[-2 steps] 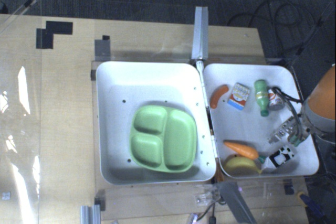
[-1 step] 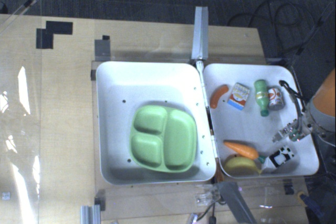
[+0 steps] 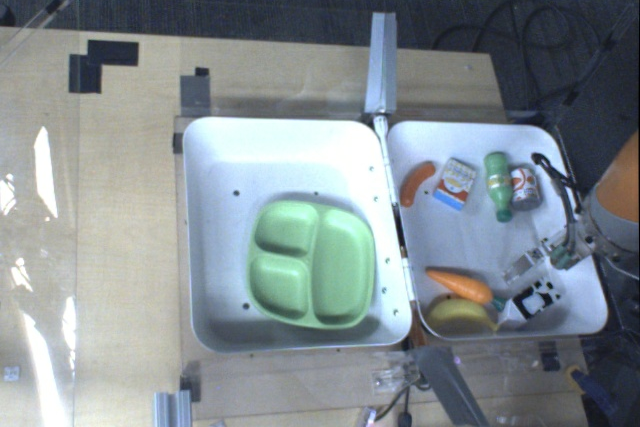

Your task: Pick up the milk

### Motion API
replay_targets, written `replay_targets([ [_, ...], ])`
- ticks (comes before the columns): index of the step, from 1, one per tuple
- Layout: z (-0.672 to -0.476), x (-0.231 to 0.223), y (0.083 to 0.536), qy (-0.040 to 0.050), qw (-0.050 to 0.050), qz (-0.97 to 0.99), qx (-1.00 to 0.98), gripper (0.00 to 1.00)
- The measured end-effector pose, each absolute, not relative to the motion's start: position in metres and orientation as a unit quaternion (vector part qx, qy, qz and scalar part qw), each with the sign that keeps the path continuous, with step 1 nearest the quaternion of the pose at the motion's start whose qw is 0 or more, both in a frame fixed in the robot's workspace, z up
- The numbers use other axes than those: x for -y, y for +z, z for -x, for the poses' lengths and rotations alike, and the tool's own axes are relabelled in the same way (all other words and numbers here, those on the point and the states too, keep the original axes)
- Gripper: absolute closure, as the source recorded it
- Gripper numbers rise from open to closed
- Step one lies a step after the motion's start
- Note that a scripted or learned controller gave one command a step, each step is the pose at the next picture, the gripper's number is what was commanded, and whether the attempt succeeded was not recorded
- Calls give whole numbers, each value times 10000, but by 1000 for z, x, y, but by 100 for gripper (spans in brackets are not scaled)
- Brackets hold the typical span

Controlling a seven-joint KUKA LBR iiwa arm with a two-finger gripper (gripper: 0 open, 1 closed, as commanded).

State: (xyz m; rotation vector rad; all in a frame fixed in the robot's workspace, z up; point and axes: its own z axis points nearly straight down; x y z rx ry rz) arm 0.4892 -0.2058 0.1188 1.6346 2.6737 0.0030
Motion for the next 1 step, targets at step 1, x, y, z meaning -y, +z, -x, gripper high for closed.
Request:
replay_targets([
  [1,-492,206,90,11,68,-4033,-9150,0],
])
